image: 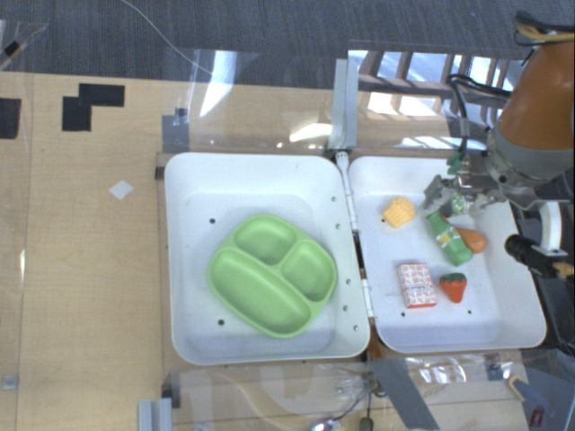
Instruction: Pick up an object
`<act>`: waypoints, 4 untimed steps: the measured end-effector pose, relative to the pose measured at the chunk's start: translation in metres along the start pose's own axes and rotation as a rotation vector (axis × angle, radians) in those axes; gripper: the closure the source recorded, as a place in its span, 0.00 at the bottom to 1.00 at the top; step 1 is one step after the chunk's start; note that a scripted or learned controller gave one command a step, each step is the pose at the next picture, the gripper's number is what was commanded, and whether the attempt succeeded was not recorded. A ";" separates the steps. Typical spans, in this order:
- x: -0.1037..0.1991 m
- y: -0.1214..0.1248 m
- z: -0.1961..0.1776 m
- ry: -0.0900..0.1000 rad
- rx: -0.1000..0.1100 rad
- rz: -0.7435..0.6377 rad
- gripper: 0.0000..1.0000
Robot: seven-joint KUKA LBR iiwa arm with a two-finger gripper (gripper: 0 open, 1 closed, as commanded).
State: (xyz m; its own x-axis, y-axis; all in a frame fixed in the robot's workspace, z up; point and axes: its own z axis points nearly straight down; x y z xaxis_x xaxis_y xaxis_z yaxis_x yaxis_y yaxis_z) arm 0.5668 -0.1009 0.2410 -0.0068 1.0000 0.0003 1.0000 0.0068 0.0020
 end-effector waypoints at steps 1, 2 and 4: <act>-0.026 -0.061 0.130 -0.002 -0.012 -0.098 0.00; -0.014 -0.064 0.135 -0.004 -0.042 0.183 0.00; -0.007 -0.037 0.136 -0.002 -0.043 0.219 0.00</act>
State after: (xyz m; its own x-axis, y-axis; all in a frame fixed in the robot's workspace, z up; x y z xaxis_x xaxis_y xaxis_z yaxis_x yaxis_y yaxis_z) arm 0.5298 -0.1077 0.1053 0.2103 0.9776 0.0030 0.9766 -0.2102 0.0447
